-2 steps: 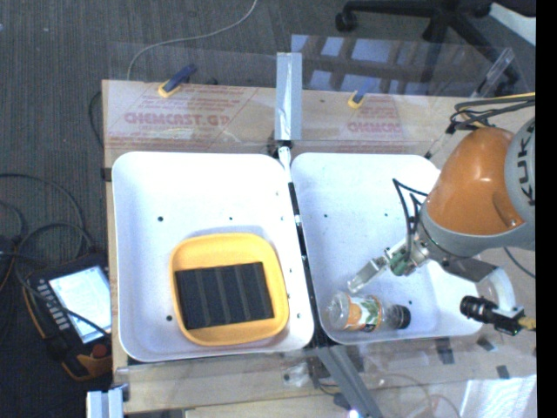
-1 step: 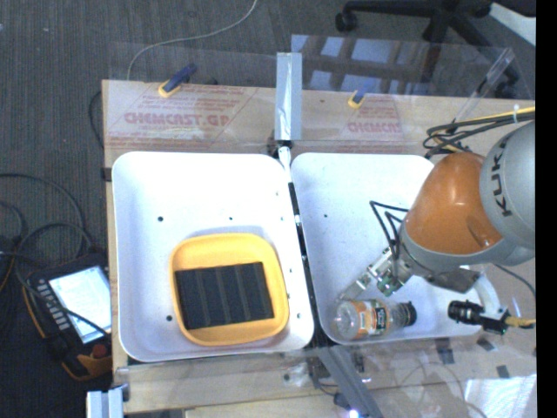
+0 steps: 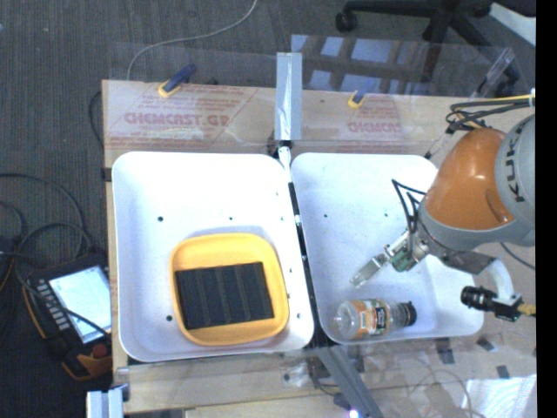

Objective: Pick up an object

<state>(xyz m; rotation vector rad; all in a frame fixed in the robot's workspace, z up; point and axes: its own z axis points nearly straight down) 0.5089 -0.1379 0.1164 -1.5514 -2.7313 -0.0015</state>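
Note:
A clear plastic bottle (image 3: 374, 317) with an orange label lies on its side at the front of the right bin (image 3: 348, 198). A yellow tray-like object with a black ribbed top (image 3: 228, 289) lies flat in the front half of the left bin (image 3: 174, 190). My gripper (image 3: 362, 275) reaches in from the right and hangs low over the right bin's floor. It sits just above and slightly left of the bottle, apart from it, with nothing seen in its grasp.
The grey arm with its orange band (image 3: 466, 190) covers the right bin's right side. A raised divider (image 3: 296, 233) separates the two bins. A tablet and cables (image 3: 74, 299) lie on the floor to the left of the bench.

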